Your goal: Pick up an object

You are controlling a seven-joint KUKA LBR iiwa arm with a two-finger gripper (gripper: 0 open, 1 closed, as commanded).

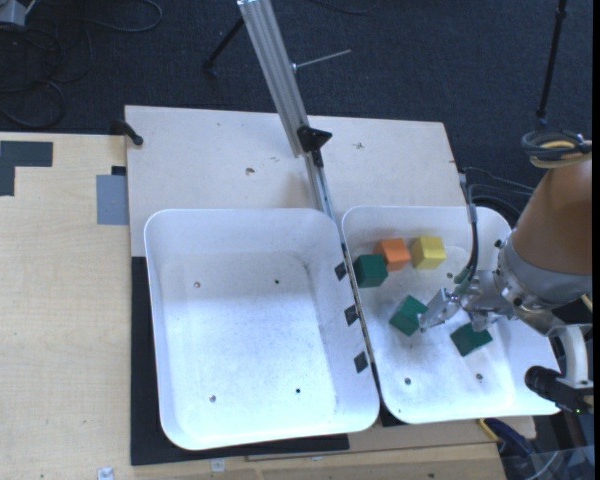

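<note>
Green block (408, 316) lies just left of the gripper (442, 310) in the right bin (420, 408); whether the gripper is clamped cannot be told.

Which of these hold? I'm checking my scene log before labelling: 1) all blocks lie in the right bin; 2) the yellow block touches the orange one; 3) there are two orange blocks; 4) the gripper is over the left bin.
1) True: every block lies in the right bin.
2) True: the yellow block touches the orange block.
3) False: one orange, three green.
4) False: the gripper is over the right bin.
</note>
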